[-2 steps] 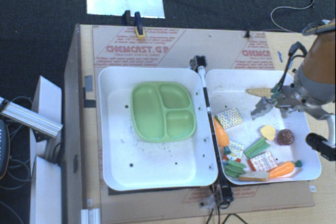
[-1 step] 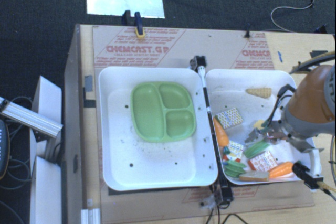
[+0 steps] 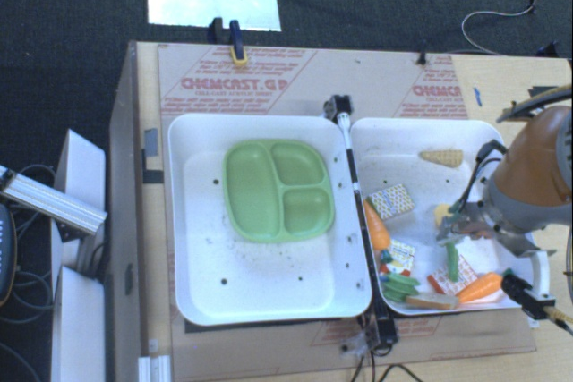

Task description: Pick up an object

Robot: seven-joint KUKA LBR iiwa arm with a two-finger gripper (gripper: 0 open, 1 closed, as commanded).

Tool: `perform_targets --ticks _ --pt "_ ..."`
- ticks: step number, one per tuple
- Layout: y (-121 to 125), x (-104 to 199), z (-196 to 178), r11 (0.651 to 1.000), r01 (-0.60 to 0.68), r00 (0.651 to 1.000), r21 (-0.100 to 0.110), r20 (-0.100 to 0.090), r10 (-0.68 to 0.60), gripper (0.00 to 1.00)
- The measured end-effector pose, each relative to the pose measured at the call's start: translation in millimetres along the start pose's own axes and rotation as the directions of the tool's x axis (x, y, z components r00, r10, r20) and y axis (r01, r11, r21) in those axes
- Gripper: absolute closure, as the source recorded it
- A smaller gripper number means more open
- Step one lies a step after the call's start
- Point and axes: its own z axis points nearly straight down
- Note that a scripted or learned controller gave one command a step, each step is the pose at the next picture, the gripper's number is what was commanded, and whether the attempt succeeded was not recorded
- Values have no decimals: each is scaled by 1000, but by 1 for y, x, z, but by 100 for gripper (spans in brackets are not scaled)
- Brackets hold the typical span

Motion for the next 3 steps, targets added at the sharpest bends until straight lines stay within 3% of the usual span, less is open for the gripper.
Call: perform_targets --ticks 1,2,3 --pt "0 0 0 1000 0 1000 1 0 0 0" --pt "47 67 9 1000 -1 1000 -2 3 1 0" --pt "47 67 0 1000 1 1000 0 1 -1 100"
